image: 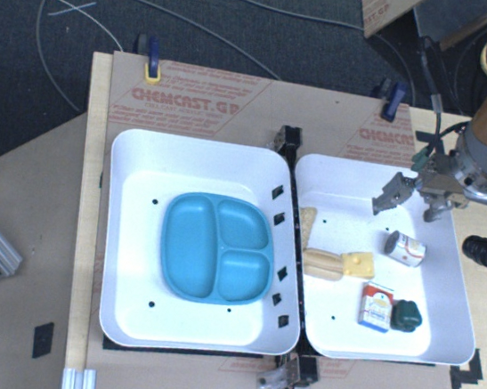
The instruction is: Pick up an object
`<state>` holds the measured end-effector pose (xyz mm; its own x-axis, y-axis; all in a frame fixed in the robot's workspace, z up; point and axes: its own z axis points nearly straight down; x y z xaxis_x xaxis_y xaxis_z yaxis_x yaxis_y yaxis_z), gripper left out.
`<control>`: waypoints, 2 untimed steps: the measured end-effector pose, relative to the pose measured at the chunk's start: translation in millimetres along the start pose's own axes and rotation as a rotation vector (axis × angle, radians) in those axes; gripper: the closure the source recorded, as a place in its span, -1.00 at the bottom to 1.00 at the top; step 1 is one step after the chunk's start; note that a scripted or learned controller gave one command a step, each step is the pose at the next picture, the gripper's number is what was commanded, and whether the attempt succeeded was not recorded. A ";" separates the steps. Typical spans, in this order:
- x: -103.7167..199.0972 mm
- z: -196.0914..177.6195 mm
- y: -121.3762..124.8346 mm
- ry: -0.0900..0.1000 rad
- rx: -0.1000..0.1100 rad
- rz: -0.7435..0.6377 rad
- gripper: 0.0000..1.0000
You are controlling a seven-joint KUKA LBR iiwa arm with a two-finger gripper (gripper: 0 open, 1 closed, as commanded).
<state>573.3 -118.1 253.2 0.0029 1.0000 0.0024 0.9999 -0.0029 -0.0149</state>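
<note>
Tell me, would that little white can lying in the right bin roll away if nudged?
Probably. The can looks cylindrical and lies on its side, so it may roll on the smooth right bin. It seems small and likely light.

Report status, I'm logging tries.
Gripper open, holding nothing, above right bin. Can just below it. Nothing blocking.

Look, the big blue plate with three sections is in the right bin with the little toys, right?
Not quite. The camera view shows the blue plate lying in the left bin, alone. The little toys, like the red carton and the yellow cheese, are in the right bin.
</note>
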 end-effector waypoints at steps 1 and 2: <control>0.2 -7.3 2.1 -0.002 -0.014 -0.003 -1.00; -9.4 48.5 4.1 -0.001 -0.009 -0.002 -1.00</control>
<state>576.7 -127.4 204.6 0.0014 1.0000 0.0017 1.0000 -0.0014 -0.0061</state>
